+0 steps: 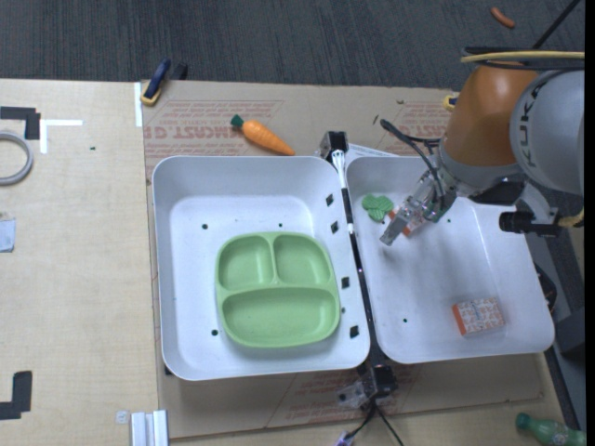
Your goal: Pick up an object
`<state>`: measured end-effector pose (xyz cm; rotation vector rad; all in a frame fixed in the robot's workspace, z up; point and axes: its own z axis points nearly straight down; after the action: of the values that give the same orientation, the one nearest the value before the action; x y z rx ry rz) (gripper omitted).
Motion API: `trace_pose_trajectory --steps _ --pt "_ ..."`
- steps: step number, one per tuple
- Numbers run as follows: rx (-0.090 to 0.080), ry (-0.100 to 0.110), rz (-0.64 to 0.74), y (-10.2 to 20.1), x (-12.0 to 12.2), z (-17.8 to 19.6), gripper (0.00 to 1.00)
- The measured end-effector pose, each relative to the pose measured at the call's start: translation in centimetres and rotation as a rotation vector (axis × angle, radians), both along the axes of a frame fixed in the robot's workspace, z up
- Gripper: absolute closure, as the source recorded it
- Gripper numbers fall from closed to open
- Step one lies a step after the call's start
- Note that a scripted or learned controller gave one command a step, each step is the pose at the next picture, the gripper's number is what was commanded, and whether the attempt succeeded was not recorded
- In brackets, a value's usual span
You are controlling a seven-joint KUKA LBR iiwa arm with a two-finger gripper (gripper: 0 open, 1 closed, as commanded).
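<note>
Lying flat, orange-white box (479,316) runs left-right in right bin (521,342)

We are looking at a robotics lab: a KUKA arm (521,128), grey with an orange band, reaches over a cardboard-covered bench (84,277). Left of its gripper (402,223) sits a white bin (177,277) holding a green divided tray (276,291); the gripper hangs over a second bin (437,314). Black tape marks (19,119) lie far to its left, cables (367,416) below it, dark carpet (279,17) beyond.
</note>
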<state>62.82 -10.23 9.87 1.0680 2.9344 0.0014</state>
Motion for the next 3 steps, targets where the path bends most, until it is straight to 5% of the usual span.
trace_pose_trajectory --steps 1,2,3 --pt "0.006 0.015 -0.109 6.0 1.5 9.4 0.0" --pt "0.005 0.017 -0.028 6.7 -5.2 9.4 0.0" --pt "0.001 0.016 0.372 7.5 -3.1 9.4 0.0"
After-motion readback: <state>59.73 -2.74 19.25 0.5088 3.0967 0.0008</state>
